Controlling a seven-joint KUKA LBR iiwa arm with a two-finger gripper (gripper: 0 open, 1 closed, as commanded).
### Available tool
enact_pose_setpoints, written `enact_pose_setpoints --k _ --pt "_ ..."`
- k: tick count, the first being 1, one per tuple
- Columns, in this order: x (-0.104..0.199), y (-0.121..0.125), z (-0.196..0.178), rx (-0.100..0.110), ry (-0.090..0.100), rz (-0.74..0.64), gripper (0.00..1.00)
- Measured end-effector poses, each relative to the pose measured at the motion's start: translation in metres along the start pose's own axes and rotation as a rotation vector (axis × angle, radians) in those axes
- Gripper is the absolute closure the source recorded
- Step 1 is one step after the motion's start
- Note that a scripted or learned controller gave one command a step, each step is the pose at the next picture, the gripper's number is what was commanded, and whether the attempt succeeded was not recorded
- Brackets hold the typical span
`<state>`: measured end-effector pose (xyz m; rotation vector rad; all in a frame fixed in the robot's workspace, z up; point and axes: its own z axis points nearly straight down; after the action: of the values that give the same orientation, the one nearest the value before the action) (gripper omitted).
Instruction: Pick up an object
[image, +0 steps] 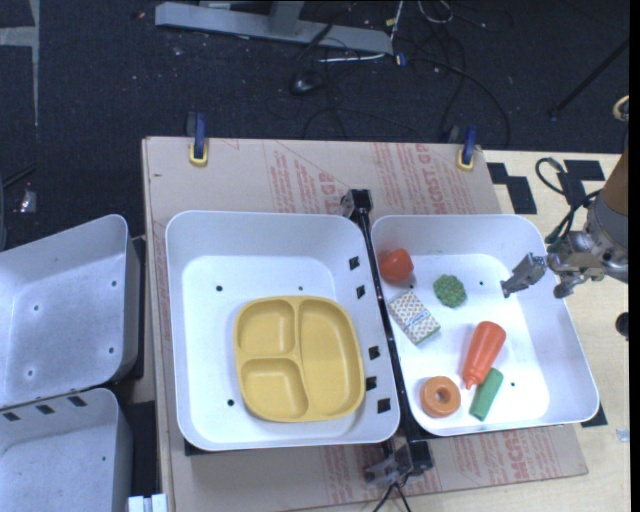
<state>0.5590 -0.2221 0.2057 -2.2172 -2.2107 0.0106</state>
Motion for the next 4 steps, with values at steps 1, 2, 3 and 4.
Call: enact_pose_setpoints --k 1,2,3,4 --pt "0.001 0.003 -0.007 -0.012 -0.003 -0.004 0.0" --pt "0.002 -0.001 0.037 -0.008 -0.002 -0.002 0.0" --pt "0.012 0.003 0.093 -0.007 -0.001 -0.006 0.0" --pt "0.012 0.003 0.115 -0.01 -0.002 -0.003 0.0"
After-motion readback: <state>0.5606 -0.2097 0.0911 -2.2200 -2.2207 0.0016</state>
